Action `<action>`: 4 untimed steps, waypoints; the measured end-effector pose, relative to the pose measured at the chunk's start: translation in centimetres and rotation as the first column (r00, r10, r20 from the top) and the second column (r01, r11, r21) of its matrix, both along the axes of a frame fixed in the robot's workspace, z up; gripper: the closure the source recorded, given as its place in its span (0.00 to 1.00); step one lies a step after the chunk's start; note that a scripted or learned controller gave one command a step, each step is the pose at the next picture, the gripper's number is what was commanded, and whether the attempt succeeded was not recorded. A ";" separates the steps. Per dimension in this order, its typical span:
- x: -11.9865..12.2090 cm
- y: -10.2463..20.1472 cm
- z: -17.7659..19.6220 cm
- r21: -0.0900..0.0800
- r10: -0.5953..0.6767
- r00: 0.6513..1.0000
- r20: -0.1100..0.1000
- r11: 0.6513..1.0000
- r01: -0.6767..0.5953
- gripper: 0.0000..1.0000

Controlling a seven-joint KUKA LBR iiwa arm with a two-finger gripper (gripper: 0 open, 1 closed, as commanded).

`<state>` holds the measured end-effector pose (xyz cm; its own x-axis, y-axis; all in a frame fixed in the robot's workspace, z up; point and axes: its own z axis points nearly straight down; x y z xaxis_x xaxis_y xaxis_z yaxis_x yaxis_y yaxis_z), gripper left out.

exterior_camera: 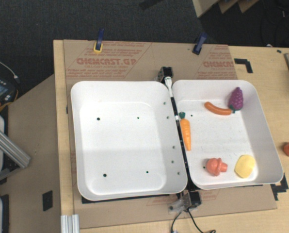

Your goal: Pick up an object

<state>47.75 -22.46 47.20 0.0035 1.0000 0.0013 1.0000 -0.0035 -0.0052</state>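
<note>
Five toy foods in the right bin (261, 130): carrot (185, 134) against left wall; sausage (217, 109) touching purple grapes (235, 98), far right; red piece (215, 166) and lemon (245, 166) near edge. Jaws: state cannot be told.

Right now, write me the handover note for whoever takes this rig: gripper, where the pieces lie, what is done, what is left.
Gripper: no state to report from this view.
Right bin holds five toy foods: a carrot along its left wall, a sausage and purple grapes touching near the far side, a red-orange piece and a lemon near the front edge.
Left bin: no items seen in it.
A small orange item lies on the bench outside the right bin.
Done: nothing lifted yet.
Left: pick up one object; the lemon sits apart from its neighbours, so it looks the easiest.
</note>
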 end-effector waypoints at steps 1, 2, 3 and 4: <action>0.0 2.5 -16.2 0.005 0.004 1.000 -0.010 1.000 -0.004 1.00; 0.2 -0.1 -10.2 -0.007 0.001 1.000 0.014 1.000 -0.001 1.00; 0.0 6.9 -24.0 0.006 0.008 1.000 -0.007 1.000 -0.008 1.00; 0.2 5.1 -20.0 -0.004 0.003 1.000 0.010 1.000 -0.003 1.00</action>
<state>47.99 -17.34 27.22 0.0006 1.0000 -0.0030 1.0000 -0.0006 0.0050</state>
